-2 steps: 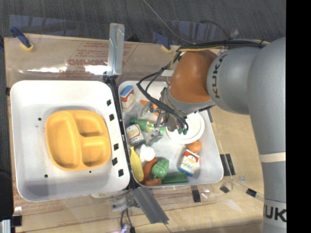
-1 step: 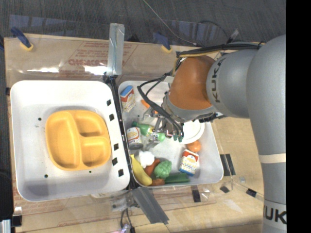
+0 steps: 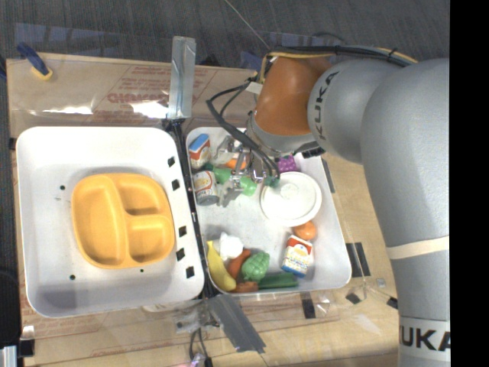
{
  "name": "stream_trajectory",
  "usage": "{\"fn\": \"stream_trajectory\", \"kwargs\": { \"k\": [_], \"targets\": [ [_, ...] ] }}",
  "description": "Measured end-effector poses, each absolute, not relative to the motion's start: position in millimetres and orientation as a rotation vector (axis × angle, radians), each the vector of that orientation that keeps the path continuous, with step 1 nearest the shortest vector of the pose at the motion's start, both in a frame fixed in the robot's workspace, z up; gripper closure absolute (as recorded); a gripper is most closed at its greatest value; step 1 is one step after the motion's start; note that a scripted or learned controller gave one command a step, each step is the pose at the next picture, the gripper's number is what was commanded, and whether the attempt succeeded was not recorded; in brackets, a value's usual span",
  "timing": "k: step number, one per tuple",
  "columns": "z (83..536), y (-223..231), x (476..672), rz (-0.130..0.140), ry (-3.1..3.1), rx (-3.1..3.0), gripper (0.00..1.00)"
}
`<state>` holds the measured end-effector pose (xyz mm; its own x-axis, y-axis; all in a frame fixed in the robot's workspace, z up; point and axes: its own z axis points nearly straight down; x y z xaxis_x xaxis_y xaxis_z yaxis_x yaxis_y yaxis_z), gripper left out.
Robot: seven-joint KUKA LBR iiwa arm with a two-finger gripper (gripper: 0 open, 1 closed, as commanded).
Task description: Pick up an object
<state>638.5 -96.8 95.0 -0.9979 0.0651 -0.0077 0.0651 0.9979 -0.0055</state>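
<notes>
Gripper (image 3: 246, 176) hung low over right bin (image 3: 334, 245), finger state impossible to tell. Green toy piece (image 3: 246, 186) lay directly beneath fingertips, small can (image 3: 204, 187) just left, white plate (image 3: 290, 197) just right; contact unclear.

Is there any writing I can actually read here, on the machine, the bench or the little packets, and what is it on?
"KUKA" in dark letters, partly cut off at the frame's lower edge, on the grey robot arm.
Faint reddish print on the cardboard sheet behind the bins: too blurred to read.
Labels on the small carton, the can and the packet in the right bin: too small to read.
</notes>
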Motion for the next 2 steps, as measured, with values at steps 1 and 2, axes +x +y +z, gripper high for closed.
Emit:
{"fn": "stream_trajectory", "kwargs": {
  "k": [1,2],
  "targets": [
    [148,-130,603.8,-0.002,3.124,-0.305,0.00],
    [95,-138,642.0,0.002,3.128,-0.301,0.00]
  ]
}}
